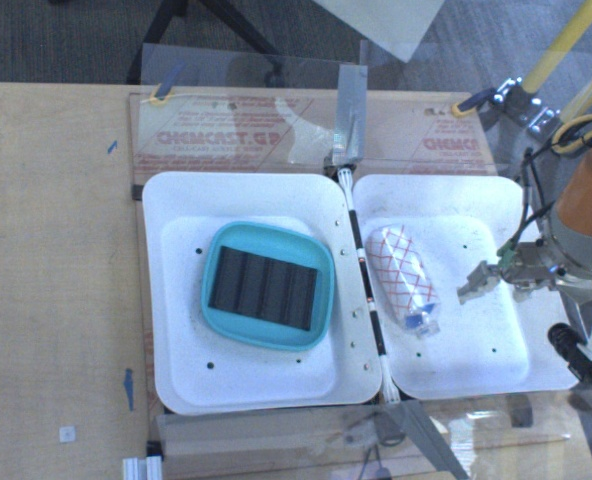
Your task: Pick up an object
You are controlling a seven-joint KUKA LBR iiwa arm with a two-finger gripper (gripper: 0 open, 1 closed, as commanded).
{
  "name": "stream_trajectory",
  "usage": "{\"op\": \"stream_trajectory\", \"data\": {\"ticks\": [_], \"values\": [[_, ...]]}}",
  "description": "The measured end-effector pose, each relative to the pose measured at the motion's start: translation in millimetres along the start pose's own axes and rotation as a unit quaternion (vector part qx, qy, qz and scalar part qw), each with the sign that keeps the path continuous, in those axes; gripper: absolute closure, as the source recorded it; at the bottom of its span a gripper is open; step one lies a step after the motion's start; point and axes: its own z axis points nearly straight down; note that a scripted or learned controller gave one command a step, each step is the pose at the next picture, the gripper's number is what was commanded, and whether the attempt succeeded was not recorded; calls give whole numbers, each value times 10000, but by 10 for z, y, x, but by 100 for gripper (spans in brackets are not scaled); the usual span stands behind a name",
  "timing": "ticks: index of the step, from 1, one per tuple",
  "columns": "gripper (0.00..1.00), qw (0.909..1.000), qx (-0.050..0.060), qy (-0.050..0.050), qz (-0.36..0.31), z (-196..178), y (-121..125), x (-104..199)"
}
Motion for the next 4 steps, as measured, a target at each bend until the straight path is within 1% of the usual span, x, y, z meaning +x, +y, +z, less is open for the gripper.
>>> {"op": "stream_trajectory", "data": {"ticks": [1,2,3,4], "values": [[0,9990,-71,-74,434,929,272,325],[0,9991,-53,-44,409,16,193,696],[0,9951,-21,-14,993,-277,169,-149],[0,9997,-15,-10,256,810,115,-284]]}}
